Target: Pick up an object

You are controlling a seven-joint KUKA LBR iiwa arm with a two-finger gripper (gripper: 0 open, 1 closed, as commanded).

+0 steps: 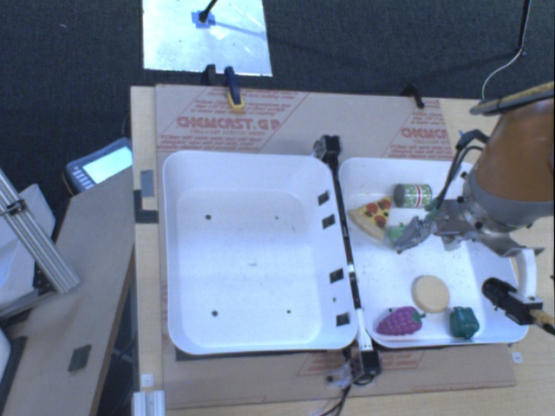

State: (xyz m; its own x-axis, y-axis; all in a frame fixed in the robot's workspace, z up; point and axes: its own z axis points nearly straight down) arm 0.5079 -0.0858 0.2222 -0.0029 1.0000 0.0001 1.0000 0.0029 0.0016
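While the fingers [406, 237] hang over the right bin [364, 173], grip state unclear, pizza slice [373, 216] just beside.

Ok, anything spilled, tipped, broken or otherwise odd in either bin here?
Nothing stands out. The can lies on its side in the right bin, but so do the other loose toys: pizza slice, round biscuit, grapes and green pepper. Nothing has spilled over a rim.

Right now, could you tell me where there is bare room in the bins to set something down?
The left bin has a bare floor, wall to wall. The right bin is crowded: pizza slice, can, cookie, grapes, green pepper and the end effector.
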